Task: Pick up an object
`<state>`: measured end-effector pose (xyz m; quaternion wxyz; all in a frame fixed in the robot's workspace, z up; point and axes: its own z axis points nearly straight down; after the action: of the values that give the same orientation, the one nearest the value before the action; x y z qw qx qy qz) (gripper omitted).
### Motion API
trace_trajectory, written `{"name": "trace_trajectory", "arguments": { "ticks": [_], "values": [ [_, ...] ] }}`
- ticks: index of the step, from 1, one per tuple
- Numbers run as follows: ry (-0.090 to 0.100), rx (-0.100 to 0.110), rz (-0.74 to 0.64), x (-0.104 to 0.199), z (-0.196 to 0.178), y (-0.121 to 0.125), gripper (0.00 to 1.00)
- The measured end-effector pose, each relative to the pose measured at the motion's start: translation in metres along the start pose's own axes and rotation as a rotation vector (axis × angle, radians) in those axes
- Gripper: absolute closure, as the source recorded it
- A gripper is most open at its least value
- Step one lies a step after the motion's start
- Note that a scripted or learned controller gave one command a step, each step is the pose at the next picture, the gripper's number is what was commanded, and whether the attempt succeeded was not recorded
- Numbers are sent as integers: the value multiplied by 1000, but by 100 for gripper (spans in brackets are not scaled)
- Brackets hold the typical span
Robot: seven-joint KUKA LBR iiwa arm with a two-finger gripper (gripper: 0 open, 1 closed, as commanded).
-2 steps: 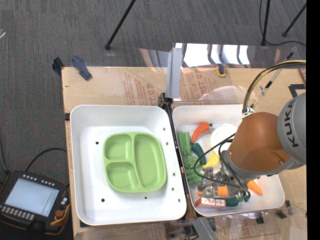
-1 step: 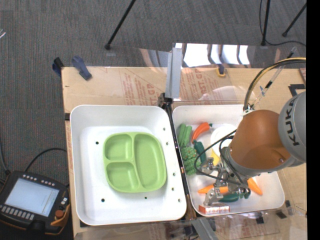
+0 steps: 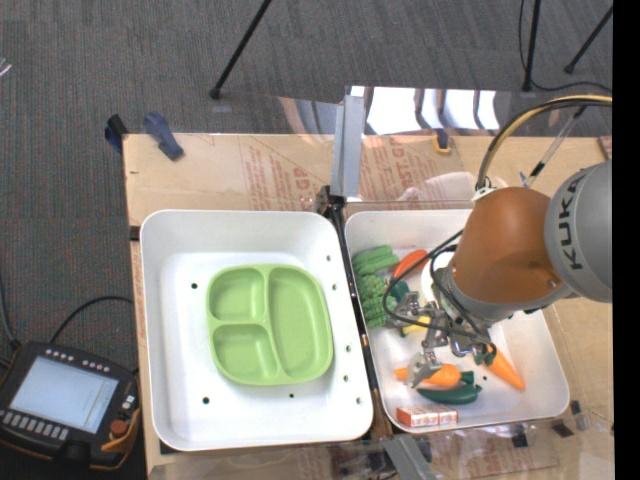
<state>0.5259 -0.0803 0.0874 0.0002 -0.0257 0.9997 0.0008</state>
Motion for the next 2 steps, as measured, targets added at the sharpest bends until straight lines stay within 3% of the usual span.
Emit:
{"name": "trace_trajectory", "arguments": {
  "ticks": [1, 2],
  "values": [
    [-2, 0, 46, -53, -1, -13, 0],
    [0, 0, 175, 6, 0, 1, 0]
  ]
}}
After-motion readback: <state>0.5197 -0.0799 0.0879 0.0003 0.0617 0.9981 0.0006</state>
